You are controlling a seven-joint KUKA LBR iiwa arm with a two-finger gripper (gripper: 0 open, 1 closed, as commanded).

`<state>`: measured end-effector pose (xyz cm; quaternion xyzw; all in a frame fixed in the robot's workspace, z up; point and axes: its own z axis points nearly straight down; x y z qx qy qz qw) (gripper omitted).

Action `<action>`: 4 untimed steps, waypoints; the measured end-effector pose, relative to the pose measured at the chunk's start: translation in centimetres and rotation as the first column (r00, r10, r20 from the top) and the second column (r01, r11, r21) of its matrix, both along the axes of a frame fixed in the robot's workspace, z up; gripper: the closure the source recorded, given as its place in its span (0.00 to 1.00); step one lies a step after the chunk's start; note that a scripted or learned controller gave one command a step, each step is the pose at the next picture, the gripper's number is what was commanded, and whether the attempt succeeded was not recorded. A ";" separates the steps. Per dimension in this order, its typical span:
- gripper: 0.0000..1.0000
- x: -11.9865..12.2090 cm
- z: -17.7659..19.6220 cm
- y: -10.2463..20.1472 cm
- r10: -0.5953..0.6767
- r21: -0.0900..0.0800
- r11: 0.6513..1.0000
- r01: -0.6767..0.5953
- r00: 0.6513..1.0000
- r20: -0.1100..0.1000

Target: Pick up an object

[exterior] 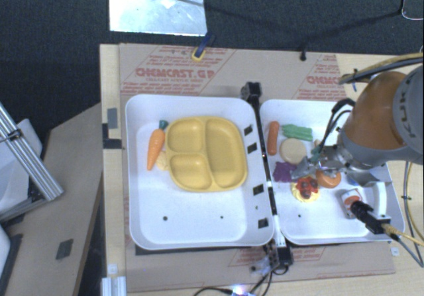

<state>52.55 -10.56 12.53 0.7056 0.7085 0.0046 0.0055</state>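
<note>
My gripper [311, 167] hangs low over the right bin [301, 225], above a cluster of toy foods. Under and around it lie a purple piece [283, 171], a round beige piece [292, 150], an orange piece [328, 179] and a yellow piece with red bits [305, 189]. A red-orange sausage [272, 138] and a green piece [297, 132] lie farther back in the same bin. Nothing shows between the fingers.
The left bin [149, 222] holds a yellow divided plate [202, 153] and a toy carrot [155, 146] beside it. The arm's orange band [371, 112] looms over the right bin's back right. A small white-and-orange object [350, 199] lies at that bin's front right.
</note>
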 end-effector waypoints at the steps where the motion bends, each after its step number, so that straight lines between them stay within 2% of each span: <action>1: 0.00 0.3 -3.6 0.0 -0.004 0.003 1.000 0.004 1.000 -0.009; 2: 1.00 0.7 -2.3 -0.3 -0.005 -0.008 1.000 0.005 1.000 0.008; 3: 1.00 1.2 2.9 -1.0 -0.001 0.000 1.000 0.001 1.000 -0.008; 4: 1.00 1.1 7.2 -1.0 0.000 0.000 1.000 0.000 1.000 -0.010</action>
